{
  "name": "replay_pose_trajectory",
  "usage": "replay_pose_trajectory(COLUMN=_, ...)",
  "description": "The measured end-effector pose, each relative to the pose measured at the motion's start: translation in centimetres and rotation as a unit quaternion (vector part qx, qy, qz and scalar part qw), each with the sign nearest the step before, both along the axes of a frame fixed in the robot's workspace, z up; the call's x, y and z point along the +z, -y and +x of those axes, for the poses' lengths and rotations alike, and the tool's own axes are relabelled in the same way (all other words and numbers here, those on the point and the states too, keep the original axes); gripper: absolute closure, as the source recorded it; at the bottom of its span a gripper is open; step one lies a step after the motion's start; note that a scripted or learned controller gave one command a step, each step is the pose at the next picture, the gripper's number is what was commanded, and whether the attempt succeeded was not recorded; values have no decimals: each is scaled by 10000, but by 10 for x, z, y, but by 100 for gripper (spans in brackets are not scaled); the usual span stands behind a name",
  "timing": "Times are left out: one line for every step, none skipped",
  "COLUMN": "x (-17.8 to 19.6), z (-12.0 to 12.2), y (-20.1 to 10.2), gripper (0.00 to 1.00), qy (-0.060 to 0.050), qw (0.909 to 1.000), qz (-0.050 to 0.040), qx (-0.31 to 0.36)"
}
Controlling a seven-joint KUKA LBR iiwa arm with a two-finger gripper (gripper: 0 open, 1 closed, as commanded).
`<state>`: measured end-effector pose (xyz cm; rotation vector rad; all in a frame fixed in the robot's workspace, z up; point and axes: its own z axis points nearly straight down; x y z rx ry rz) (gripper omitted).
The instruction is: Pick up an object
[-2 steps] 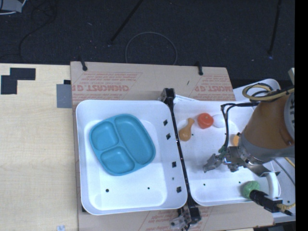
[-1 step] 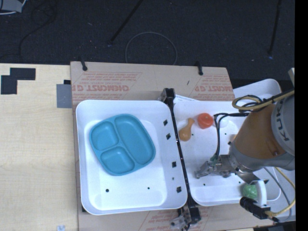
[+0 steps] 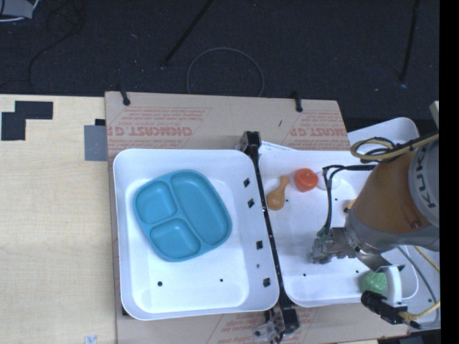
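Observation:
My gripper [image 3: 324, 250] is down in the right bin [image 3: 301, 285], near its middle, with its fingertips close to the bin floor. Nothing shows between them. An orange toy shaped like a drumstick [image 3: 277, 194] lies at the bin's far left, and a red-orange round object [image 3: 306, 179] sits just right of it. Both are well away from the gripper, toward the back. A green object [image 3: 374, 282] lies at the bin's near right corner, partly behind the arm.
The left bin [image 3: 143, 292] holds a blue divided plate [image 3: 182, 214]. A black divider [image 3: 262, 228] runs between the two bins. The orange and grey arm [image 3: 391, 206] covers the right bin's right side, with black cables looping above it.

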<state>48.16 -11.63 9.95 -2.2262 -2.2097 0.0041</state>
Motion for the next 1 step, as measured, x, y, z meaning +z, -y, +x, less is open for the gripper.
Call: replay_pose_trajectory(x=63, z=1, y=3, gripper=100, qy=37, qw=10000, qz=-10, qx=39)
